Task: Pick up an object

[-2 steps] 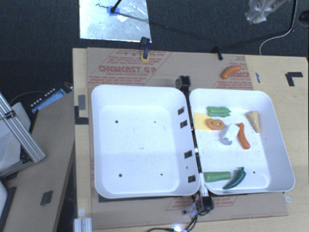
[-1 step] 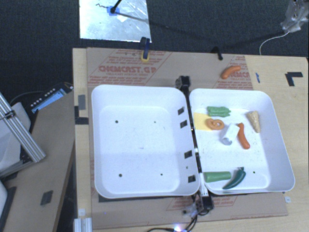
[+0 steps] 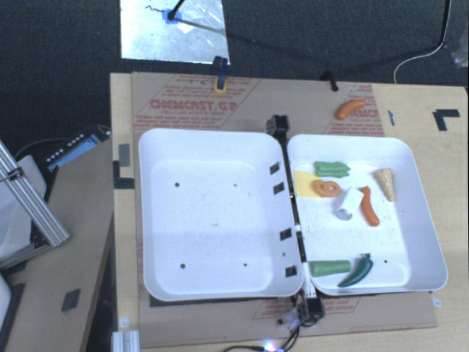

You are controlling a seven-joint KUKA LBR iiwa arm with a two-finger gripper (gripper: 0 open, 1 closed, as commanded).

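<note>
The right bin (image 3: 421, 218) holds several small toy foods. A green pepper-like piece (image 3: 332, 169) lies near its back, with an orange ring-shaped piece (image 3: 327, 188) on a yellow slab (image 3: 304, 182) just in front. A white cylinder (image 3: 349, 202) and an orange-red carrot-like stick (image 3: 369, 207) lie mid-bin, and a tan cone (image 3: 386, 182) sits to the right. At the front lie a green block (image 3: 329, 268) and a dark green chili (image 3: 357, 272).
The left bin (image 3: 157, 160) stands beside the right one, joined by black clips (image 3: 278, 188). An orange sausage-shaped toy (image 3: 350, 108) lies on the cardboard behind the right bin. A metal frame (image 3: 29, 204) stands at the far left.
</note>
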